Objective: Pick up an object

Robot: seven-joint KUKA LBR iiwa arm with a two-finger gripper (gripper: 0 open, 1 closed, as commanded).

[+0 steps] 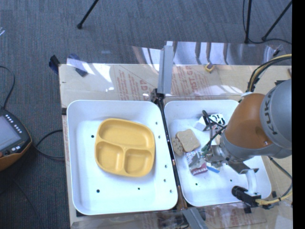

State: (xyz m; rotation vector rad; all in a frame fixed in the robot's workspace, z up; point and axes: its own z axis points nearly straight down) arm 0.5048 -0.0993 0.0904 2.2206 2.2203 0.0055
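Yellow tray in left bin, small clutter in right bin, arm low over the clutter.

Camera view: yellow three-compartment tray [125, 147] lies flat in the left bin [81, 185], tilted a little against the bin's sides. Right bin [190, 109] holds a tan speckled sponge-like square [188, 140] near its left wall, with a darker brownish piece [177, 148] touching its lower left. Just below sits a crumpled red and white packet [197, 165], a small blue scrap [214, 169] beside it. A black and white item [215, 119] lies further back. Grey arm with orange band [248, 123] reaches in from the right; the gripper [208, 156] sits right at the packet. Cannot tell whether it is wide, narrow or holding anything; wrist hides it.
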